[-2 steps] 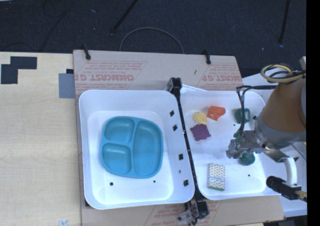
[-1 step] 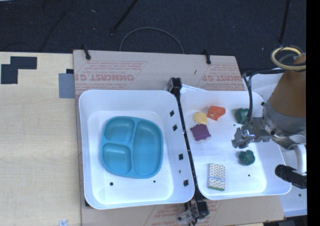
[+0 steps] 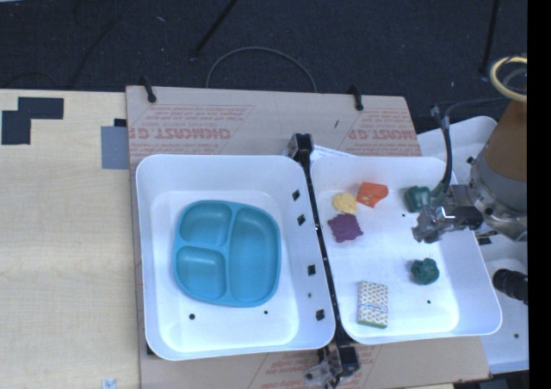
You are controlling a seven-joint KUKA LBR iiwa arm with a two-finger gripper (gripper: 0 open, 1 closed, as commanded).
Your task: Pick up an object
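Note:
The right bin (image 3: 461, 314) holds several small objects: a yellow piece (image 3: 345, 202), an orange piece (image 3: 372, 194), a purple piece (image 3: 344, 227), a teal-green piece (image 3: 417, 198), a dark green lump (image 3: 424, 271) and a patterned small box (image 3: 373, 304). My gripper (image 3: 428, 230) hangs over the right part of this bin, between the teal-green piece and the dark green lump, a little above the floor. Nothing shows between its fingers.
The left bin (image 3: 159, 185) holds a blue divided plate (image 3: 228, 252). A black divider (image 3: 314, 250) runs between the bins. The arm's grey and orange body (image 3: 508, 155) stands at the right edge. Cardboard lies behind both bins.

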